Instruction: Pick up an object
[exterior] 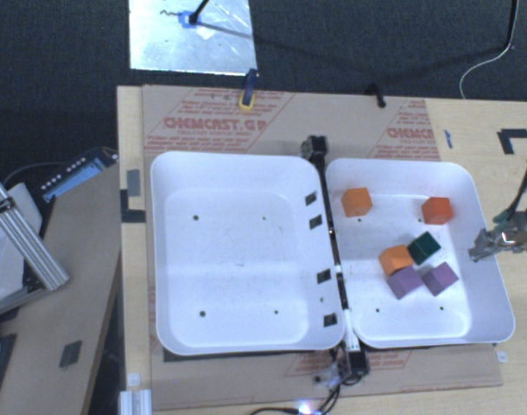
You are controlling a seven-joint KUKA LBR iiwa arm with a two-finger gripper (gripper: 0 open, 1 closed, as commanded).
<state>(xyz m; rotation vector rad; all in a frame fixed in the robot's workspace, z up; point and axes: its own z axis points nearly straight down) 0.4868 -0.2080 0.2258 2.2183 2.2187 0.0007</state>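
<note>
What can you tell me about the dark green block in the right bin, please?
The dark green block is a small, matte cube-like piece, darker than its neighbours. It lies in the right bin, toward its far right side, turned at an angle to the walls. Its left edge appears to touch an orange block; a purple block lies just below.

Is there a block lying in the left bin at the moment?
No, all six blocks, such as the green block, lie in the right bin.

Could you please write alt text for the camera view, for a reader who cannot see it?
The gripper sits at the right bin's right rim, holding nothing visible. The bin holds three orange blocks, two purple blocks and one dark green block; the left bin sits beside it.
</note>
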